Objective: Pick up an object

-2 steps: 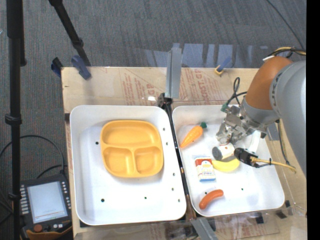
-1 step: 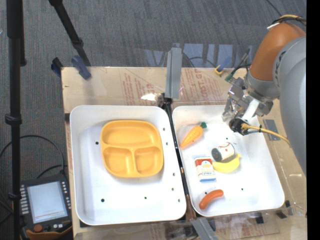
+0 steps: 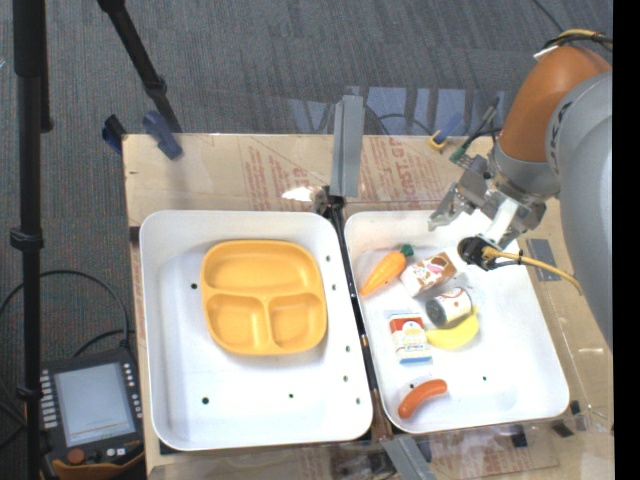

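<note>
The gripper (image 3: pixel 478 213) hangs over the right bin's (image 3: pixel 545 368) far edge; its grasp cannot be told. An orange carrot (image 3: pixel 384 271) with a green top lies just left.

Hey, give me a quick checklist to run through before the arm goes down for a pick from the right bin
1. Targets present in right bin: carrot, sausage, small carton: ok.
2. Gripper above the right bin's far edge, nothing seen between its fingers: ok.
3. Sausage lies apart from other items: ok.
4. Carrot free of neighbours: not ok, its top is close to a snack pack.
5. Finger opening: cannot tell.
6. Yellow plate sits in the left bin, out of the way: ok.
</note>
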You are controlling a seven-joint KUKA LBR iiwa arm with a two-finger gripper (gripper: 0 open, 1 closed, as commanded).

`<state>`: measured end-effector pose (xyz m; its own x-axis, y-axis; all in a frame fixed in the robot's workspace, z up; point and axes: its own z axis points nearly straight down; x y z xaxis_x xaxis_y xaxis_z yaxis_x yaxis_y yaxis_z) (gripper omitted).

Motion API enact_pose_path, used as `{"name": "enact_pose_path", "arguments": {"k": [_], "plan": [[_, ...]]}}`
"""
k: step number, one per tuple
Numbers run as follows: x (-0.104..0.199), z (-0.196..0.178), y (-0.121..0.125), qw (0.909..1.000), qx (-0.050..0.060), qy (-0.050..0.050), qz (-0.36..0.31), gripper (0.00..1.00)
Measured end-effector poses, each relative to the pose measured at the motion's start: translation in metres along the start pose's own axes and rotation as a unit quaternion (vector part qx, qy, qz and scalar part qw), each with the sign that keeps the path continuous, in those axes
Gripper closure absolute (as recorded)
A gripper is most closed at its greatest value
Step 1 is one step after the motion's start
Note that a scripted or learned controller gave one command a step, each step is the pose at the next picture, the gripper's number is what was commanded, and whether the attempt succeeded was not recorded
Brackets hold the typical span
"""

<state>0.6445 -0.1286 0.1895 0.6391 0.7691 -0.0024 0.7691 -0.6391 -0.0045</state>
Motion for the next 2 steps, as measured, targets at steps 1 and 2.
{"name": "enact_pose_path", "arguments": {"k": [1,2], "plan": [[-0.0270,0.0945,0.0171,0.9963,0.000,0.000,-0.086,0.00],[-0.0222,0.1032,0.0096,0.9989,0.000,0.001,-0.047,0.00]]}}
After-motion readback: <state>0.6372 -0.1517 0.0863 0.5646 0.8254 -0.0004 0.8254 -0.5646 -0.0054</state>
